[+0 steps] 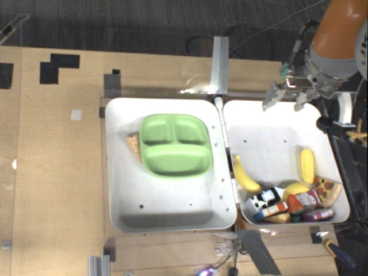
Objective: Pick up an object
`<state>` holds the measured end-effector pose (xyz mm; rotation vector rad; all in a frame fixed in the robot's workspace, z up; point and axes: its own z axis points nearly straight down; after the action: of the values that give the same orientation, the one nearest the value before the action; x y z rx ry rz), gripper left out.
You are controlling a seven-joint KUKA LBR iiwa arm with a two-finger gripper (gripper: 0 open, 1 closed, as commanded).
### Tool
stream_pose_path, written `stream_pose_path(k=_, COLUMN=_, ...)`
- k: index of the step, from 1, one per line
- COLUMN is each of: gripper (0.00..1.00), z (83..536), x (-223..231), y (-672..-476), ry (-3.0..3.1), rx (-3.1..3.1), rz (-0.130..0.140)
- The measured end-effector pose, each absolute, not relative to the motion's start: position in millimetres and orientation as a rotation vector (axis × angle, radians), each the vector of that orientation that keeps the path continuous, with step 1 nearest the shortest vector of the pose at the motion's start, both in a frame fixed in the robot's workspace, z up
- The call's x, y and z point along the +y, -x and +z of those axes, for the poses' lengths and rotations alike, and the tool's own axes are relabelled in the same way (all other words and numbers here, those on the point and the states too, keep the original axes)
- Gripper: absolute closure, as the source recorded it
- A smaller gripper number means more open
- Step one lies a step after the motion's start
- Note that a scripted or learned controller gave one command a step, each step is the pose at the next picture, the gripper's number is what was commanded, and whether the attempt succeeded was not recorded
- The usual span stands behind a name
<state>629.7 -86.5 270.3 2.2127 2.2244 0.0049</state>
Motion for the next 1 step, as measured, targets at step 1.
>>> stream_pose_path(k=1, gripper=0.00, z=206.5, x=-62.6, y=-670.1, ry=-1.944, rx=2.462, rz=0.007)
